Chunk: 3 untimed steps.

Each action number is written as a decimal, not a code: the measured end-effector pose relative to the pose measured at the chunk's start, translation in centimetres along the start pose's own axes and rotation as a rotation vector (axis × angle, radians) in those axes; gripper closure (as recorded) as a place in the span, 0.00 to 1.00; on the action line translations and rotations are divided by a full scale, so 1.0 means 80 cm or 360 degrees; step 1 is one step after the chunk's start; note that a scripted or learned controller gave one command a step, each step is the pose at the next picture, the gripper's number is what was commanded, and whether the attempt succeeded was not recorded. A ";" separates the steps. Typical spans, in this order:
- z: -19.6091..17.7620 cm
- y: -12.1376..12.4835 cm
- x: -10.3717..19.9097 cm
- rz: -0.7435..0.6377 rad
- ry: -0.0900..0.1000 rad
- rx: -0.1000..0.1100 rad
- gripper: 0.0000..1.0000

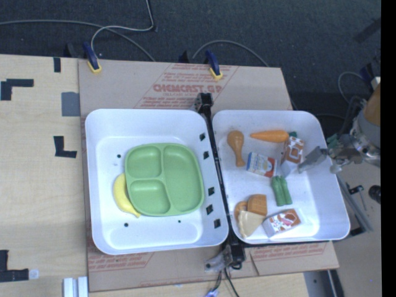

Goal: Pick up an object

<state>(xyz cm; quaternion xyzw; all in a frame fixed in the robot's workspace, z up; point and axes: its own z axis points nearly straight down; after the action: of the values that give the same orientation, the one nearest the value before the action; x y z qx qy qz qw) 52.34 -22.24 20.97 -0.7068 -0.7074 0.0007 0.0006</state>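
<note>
The right bin (328, 203) holds several toy foods. An orange carrot (269, 136) lies at the back, with a brown drumstick (236, 145) to its left. A white and blue carton (260, 163) and a red and white carton (294, 148) sit mid-bin. Below them lie a green stick-shaped piece (281, 190), a brown bun (257, 203), a pale cheese wedge (247, 223) and a red packet (283, 221). My gripper (315, 157) hangs over the bin's right side, just right of the red and white carton, and nothing shows in it.
The left bin (105, 135) carries a green divided plate (164, 179) with a yellow banana (122, 197) against its left edge. A black divider (213, 166) runs between the bins. The arm (365, 135) comes in over the right rim. Cables lie behind the bench.
</note>
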 end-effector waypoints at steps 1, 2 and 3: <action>0.155 -0.033 0.020 -0.0001 0.0001 -0.0004 0.00; 0.154 0.017 0.061 -0.0001 -0.0004 -0.0010 0.00; 0.154 -0.035 0.109 0.0000 -0.0003 -0.0010 0.00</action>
<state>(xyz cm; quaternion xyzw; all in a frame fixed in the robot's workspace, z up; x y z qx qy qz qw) 49.54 -13.56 8.62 -0.7069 -0.7073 -0.0009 -0.0023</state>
